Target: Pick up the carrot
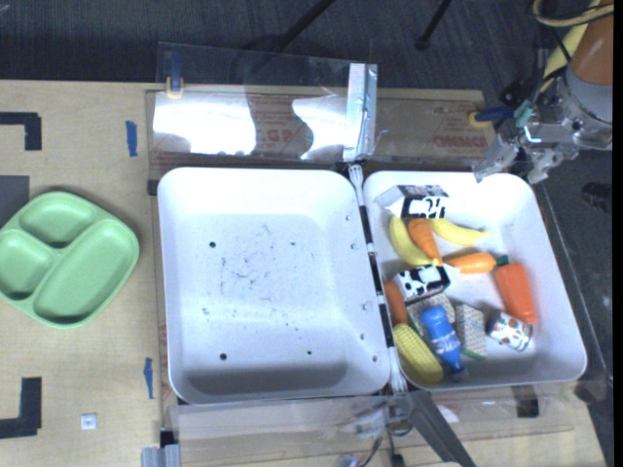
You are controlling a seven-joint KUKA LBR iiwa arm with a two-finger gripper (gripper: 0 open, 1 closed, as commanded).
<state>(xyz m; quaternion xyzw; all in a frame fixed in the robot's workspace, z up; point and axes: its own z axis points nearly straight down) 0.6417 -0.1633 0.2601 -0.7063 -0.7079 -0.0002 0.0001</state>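
Up at the right bin's [555,261] far corner, the gripper [514,163] hangs with its fingers spread, nothing between them. Carrot [516,292] lies well below it, near the bin's right wall, beside bananas [428,236].

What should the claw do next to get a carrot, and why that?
Probably swing down and left toward the large carrot at the right side of the right bin. The claw hangs above that bin's far right corner, apart from everything, and this carrot lies less crowded than the ones among the bananas.
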